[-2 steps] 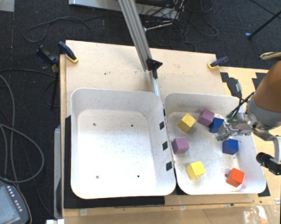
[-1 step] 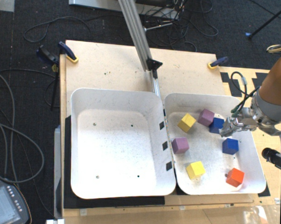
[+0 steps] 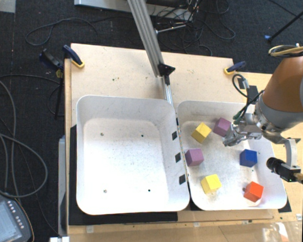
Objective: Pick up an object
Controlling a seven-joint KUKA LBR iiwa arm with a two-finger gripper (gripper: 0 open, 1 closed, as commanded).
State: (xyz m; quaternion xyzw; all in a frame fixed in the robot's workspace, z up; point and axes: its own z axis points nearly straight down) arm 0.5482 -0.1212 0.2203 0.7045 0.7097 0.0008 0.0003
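The right bin (image 3: 268, 201) holds several small cubes. Two yellow ones lie at the upper left (image 3: 201, 131) and the lower middle (image 3: 211, 183). A purple cube (image 3: 194, 157) sits near the divider and another purple cube (image 3: 222, 126) lies at the top. A blue cube (image 3: 248, 158) and an orange cube (image 3: 253, 191) are on the right. My gripper (image 3: 232, 139) hangs low in this bin, just right of and below the upper purple cube, left of the blue one. No cube shows between its fingers.
The left bin (image 3: 85, 140) stands beside the right one, with a shared ridge between them. A slanted metal pole (image 3: 150, 37) rises from behind the bins. Clamps sit at the board's back corners, and cables lie on the dark floor.
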